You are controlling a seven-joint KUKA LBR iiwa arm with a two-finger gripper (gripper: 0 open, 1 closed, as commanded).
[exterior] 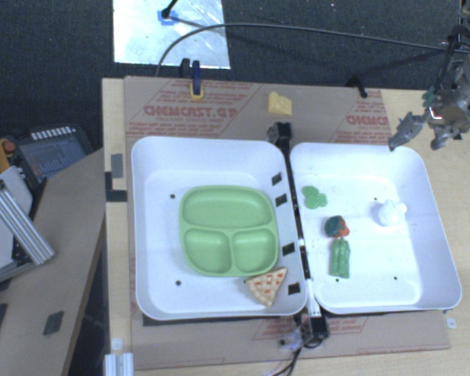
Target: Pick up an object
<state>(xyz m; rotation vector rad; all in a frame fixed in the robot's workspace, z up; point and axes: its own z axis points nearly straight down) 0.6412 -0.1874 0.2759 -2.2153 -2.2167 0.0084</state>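
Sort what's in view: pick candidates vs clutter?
Pick candidates: pizza slice toy in left bin; green flat piece, red-green ball, green cucumber-like toy, white lump in right bin.

Clutter: green divided tray, yellow block, blue-yellow clamp, foil sheet.

In the right bin: green leaf at 10 o'clock, red-green berry and green pickle below it, white lump at 1 o'clock.
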